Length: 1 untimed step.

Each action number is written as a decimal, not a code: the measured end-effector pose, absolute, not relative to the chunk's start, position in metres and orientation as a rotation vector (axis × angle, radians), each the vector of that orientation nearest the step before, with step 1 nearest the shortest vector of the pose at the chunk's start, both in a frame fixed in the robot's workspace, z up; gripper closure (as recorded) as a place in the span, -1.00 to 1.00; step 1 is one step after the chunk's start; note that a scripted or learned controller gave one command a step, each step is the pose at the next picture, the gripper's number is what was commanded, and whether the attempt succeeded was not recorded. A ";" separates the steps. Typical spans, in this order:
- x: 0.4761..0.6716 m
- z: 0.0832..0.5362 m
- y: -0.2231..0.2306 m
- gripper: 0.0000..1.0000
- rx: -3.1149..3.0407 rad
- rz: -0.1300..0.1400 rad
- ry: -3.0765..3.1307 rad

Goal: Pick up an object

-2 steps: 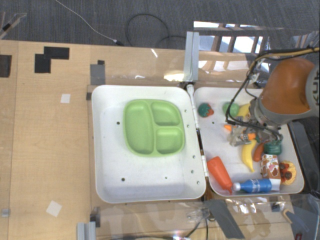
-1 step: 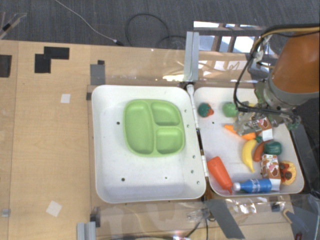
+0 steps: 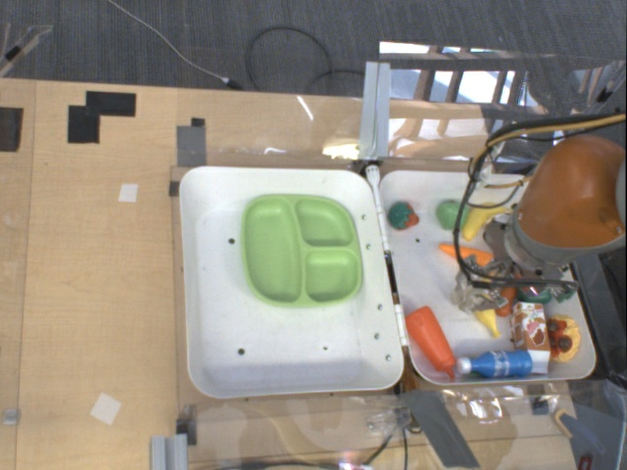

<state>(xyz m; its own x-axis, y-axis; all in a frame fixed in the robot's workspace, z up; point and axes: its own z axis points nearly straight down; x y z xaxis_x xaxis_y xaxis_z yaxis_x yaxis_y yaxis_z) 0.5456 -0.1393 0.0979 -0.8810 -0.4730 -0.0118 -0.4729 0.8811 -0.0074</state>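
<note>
**Arm down in the right bin, nothing lifted yet**

Nearest in the right bin (image 3: 588, 360) lie a blue-and-white tube (image 3: 502, 364) and an orange carrot-like piece (image 3: 429, 337). Beyond them the gripper (image 3: 487, 295) is down among yellow and orange pieces; I cannot tell how the jaws stand. Left of that bin, a green divided plate (image 3: 299, 249).

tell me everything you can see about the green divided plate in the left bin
The green plate is a light green, rounded-square tray that looks like smooth plastic. It has three compartments: one long one on its left side and two smaller ones stacked on its right. It lies flat and right side up, near the middle of the left bin, slightly toward the far side. Nothing sits in it, and nothing but the bin floor touches it.
</note>
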 end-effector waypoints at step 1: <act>0.592 0.091 -0.125 1.00 -0.207 -0.003 3.119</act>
<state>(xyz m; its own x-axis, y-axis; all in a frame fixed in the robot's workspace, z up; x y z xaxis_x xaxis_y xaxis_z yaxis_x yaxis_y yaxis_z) 0.5916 -0.1253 0.0907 -0.9911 -0.1320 -0.0158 -0.1320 0.9912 -0.0028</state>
